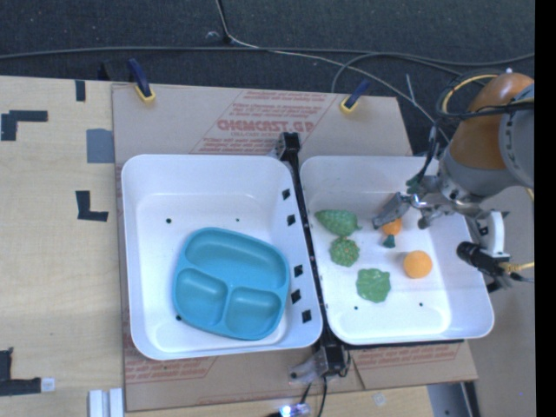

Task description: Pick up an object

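While the small orange piece (392, 228) sits low in the right bin (382, 327), the pincer (401, 216) hangs right at it; whether it grips I cannot tell. Nearby lie an orange ball (418, 264) and three green lumps (345, 252).

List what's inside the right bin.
Inside the right bin: three green vegetable-like toys, an orange ball, and a small orange piece at the gripper, which partly covers it.
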{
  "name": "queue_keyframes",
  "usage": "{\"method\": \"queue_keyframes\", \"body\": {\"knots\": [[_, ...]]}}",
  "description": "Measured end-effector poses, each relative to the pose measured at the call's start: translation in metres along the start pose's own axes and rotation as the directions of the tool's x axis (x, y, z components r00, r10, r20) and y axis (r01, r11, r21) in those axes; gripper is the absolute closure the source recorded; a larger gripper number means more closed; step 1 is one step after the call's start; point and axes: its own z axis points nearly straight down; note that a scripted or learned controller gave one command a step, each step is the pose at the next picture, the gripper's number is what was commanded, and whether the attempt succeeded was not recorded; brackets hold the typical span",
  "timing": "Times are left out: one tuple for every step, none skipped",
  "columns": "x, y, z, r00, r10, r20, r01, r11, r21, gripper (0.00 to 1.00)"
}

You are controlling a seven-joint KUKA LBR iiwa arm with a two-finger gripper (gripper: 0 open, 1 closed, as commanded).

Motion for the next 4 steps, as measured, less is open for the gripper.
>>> {"method": "queue_keyframes", "body": {"knots": [[0.0, 0.0, 0.051, 1.0, -0.001, 0.002, 0.001, 1.0, -0.004, 0.0], [0.0, 0.002, 0.037, 1.0, -0.002, 0.004, 0.002, 1.0, -0.009, 1.0], [0.008, 0.0, -0.008, 1.0, -0.001, -0.001, 0.001, 1.0, -0.005, 1.0], [-0.001, 0.001, -0.064, 1.0, 0.0, 0.0, 0.0, 1.0, -0.007, 1.0]]}}
